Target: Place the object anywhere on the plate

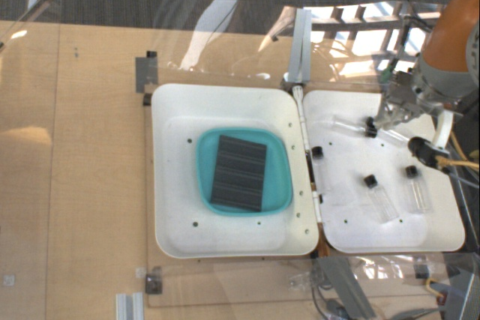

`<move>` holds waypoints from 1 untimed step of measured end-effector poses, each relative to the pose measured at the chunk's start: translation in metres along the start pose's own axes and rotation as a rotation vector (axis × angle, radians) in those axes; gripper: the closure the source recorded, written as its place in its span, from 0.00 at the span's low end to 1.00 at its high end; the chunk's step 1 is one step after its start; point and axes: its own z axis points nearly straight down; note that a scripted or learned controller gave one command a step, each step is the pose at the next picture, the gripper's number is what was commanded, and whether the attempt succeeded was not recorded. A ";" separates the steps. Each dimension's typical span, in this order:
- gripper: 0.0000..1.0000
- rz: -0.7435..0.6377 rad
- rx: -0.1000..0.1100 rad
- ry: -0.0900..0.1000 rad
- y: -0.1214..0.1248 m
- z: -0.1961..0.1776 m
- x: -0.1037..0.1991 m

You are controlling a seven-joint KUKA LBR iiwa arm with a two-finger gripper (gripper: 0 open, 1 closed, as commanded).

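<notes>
Two shallow white bins sit side by side on my counter. The left bin holds a teal plate, and a dark ribbed block lies flat on it, roughly centred, its long side running nearly straight up the view with a slight tilt. The block's edges stay within the plate's rim on every side.

My arm comes in from the right, the orange band showing above the wrist, over the upper right corner of the right bin. My jaws hang over that bin's far part, well apart from the plate, and I cannot tell whether they are released or clenched.

Scattered on the right bin's floor are several small clear vials with black caps: one lying near my jaws, another lower down toward the middle, and a third just to its right.
</notes>
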 end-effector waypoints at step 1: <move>0.00 0.000 0.000 0.000 0.000 0.000 0.000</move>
